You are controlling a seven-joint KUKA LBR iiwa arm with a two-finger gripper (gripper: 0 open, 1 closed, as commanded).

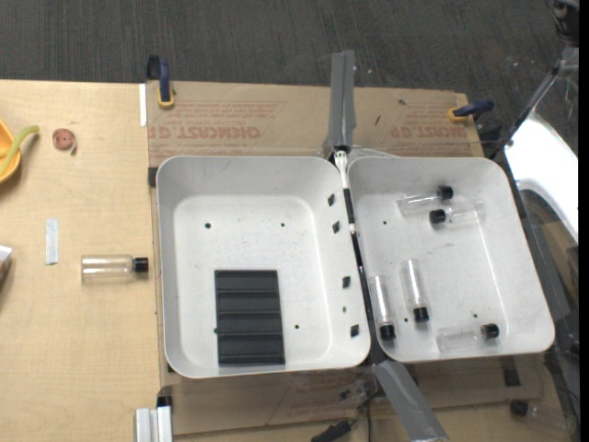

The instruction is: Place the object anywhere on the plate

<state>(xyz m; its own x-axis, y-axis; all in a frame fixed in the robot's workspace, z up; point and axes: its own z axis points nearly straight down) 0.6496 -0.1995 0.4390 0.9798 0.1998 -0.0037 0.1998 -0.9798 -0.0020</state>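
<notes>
The left bin [184, 247] holds the dark ribbed plate [248, 318] near its front wall; the right bin [515, 247] holds five clear vials with black caps. One candidate, the vial [415, 290] (long axis running front to back), lies well right of the plate, across the bins' shared wall. Whether the claw is wide or narrow, I cannot tell.

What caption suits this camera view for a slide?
Two white bins on a bench: a dark ridged plate in the left, five clear black-capped vials in the right, one vial outside.
</notes>
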